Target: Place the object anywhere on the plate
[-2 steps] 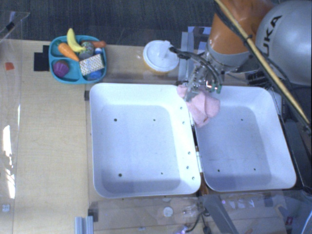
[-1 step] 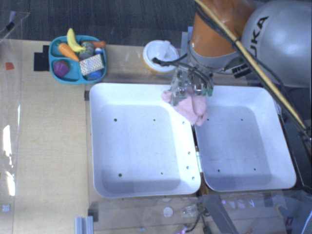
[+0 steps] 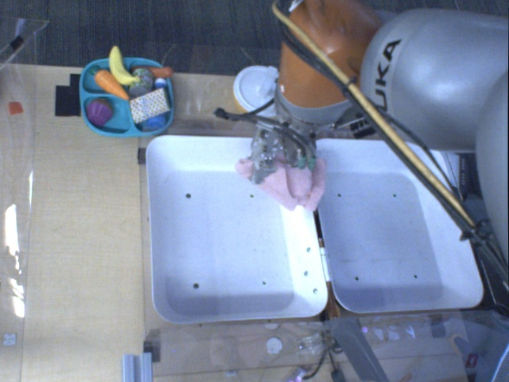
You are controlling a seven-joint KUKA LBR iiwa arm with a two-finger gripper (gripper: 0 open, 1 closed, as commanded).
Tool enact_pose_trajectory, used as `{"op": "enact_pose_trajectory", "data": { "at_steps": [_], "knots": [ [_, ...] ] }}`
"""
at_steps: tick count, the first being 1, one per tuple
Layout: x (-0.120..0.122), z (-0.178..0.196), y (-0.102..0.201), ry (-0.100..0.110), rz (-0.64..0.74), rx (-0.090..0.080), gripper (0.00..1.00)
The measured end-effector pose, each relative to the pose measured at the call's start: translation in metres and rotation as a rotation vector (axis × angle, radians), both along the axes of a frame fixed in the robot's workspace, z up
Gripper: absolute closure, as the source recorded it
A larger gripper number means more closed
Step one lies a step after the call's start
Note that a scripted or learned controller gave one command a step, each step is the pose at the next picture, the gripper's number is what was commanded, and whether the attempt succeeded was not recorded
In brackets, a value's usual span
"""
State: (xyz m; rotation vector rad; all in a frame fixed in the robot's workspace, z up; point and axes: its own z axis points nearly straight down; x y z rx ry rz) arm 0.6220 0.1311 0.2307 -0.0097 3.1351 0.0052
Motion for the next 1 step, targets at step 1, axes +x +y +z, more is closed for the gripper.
{"op": "enact_pose_trajectory", "data": {
  "at_steps": [1],
  "knots": [
    [0.0002,0.0002,-0.0002,-0.001,0.000,0.000,0.00]
  ]
}}
